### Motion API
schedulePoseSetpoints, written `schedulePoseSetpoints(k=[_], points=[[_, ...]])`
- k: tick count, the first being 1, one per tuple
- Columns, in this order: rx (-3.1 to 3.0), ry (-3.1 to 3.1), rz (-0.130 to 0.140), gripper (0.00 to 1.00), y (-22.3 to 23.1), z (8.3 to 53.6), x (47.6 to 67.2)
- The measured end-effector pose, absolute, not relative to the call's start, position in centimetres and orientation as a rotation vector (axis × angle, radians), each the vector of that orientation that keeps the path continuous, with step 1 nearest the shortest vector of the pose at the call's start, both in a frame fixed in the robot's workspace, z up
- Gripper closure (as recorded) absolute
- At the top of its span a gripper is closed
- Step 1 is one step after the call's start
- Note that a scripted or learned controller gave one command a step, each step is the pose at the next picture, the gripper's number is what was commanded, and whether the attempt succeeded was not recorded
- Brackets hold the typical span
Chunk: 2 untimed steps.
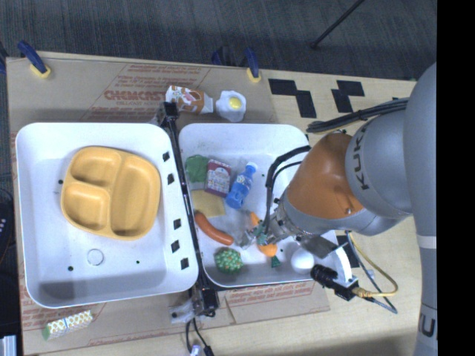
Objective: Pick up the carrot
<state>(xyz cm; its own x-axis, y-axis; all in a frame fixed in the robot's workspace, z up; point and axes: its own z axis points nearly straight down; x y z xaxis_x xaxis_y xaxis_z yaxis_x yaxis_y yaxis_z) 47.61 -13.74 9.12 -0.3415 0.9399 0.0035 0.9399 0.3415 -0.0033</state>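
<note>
The carrot (266, 249) is a small orange piece with a green tip, lying near the front of the right bin (245, 133). The gripper (261, 236) sits directly over it, under the arm's orange band and grey wrist, which hide most of it. A second bit of orange (254, 218) shows just behind the gripper; I cannot tell whether it belongs to the carrot. Whether the gripper touches the carrot is unclear.
The right bin also holds a red-orange sausage (213, 229), a green speckled ball (228, 259), a blue bottle (240, 185), a pink packet (218, 176), a green item (196, 168) and a white object (302, 259). A yellow divided plate (111, 191) lies in the left bin (44, 273).
</note>
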Motion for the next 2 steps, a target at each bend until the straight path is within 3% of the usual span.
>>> schedulePoseSetpoints(k=[1,2], points=[[-2.069,-2.361,0.003,1.00,-12.9,13.5,51.2],[-2.222,-2.219,0.003,1.00,-10.3,20.8,51.8]])
